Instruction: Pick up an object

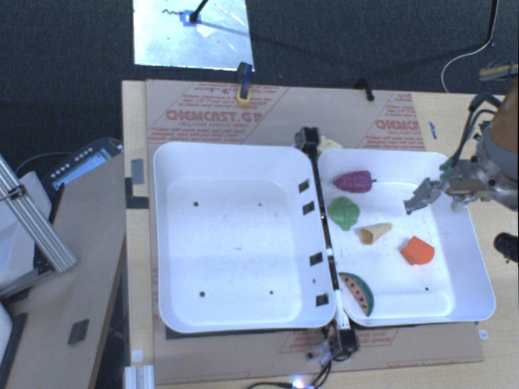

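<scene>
The gripper (423,195) hangs at the right of the frame over the right bin (462,250), and whether it is parted or closed I cannot tell; nothing appears to sit in it. Below it, toward the lower right, lies an orange block (418,251). A tan cone (375,233) rests just left of the block, a green lump (344,213) further left, a purple piece (353,181) above them. A watermelon slice (357,292) lies at the bin's lower left corner. The left bin (235,241) fills the middle of the frame.
</scene>
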Motion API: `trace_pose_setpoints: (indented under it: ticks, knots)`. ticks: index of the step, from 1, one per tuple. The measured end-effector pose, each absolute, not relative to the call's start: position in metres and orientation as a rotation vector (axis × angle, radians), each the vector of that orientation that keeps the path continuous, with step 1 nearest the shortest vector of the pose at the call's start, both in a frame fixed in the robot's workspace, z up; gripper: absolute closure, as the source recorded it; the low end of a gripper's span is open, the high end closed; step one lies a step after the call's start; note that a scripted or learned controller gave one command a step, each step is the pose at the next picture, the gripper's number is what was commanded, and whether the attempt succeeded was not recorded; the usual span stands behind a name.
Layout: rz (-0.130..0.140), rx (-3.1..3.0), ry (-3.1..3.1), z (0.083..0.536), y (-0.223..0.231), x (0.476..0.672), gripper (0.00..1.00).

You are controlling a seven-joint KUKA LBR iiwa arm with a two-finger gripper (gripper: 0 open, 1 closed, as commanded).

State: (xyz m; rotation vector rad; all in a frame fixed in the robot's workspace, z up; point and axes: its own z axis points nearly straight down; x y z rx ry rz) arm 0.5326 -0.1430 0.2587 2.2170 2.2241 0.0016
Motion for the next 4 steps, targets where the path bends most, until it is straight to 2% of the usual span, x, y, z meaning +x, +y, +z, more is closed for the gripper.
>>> trace_pose_setpoints:
  ticks: [1,2,3,4]
  knots:
    - [-0.01,2.225,2.239,0.104,-0.087,0.5,0.0]
    - [0.004,2.212,2.222,0.084,-0.12,0.572,0.0]
    - [-0.002,2.222,2.224,0.084,-0.116,0.526,0.0]
    - [0.013,2.204,2.223,0.132,-0.102,0.62,0.0]
